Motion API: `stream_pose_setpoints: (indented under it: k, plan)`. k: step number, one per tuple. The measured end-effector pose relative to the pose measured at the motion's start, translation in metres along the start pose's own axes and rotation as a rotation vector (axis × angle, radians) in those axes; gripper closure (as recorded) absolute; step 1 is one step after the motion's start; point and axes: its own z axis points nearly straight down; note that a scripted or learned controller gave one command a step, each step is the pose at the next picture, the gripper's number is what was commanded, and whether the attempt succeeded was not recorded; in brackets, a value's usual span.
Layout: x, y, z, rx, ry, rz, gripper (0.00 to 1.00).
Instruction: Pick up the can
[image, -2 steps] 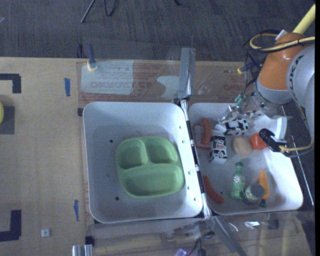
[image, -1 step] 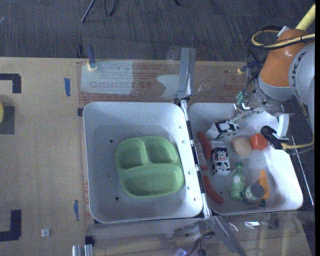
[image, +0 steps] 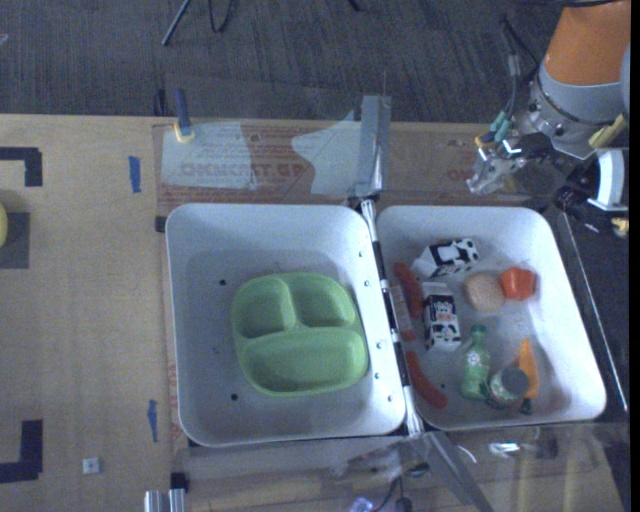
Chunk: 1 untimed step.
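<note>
1. The pincer (image: 490, 170) hangs at the end of the grey arm (image: 590, 70) with its orange band, above the surface just beyond the far rim of the right bin (image: 572, 300). Whether it is released or clenched I cannot tell; nothing shows between its tips.
2. The right bin lies just below the pincer in the view, and all the small things sit inside it, well apart from the pincer.
3. Nearest the bin's far wall lies a black-and-white cow-patterned carton (image: 447, 256); a second carton (image: 441, 321) of the same pattern lies closer to the bin's middle.
4. Beside the second carton, toward the bin's right wall, sit a tan round thing (image: 484, 292) and an orange block (image: 518, 282) touching it.
5. Along the bin's left wall lie two red sausage-like pieces, one long (image: 408, 290) and one nearer the front corner (image: 427, 384).
6. A green bottle (image: 475, 364) lies toward the bin's front wall.
7. The can (image: 511, 385), dark with a greyish top, lies just beside the green bottle in the bin's front part, with an orange carrot-like piece (image: 529, 366) against its right side.
8. The left bin (image: 190, 300) adjoins the right bin and holds a green divided plate (image: 298, 334).
</note>
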Motion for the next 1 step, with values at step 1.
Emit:
stream_pose_setpoints:
  k: [1]
  plan:
    - [0.0217, -0.0697, 0.0056, 0.008, 0.003, 0.288, 1.00]
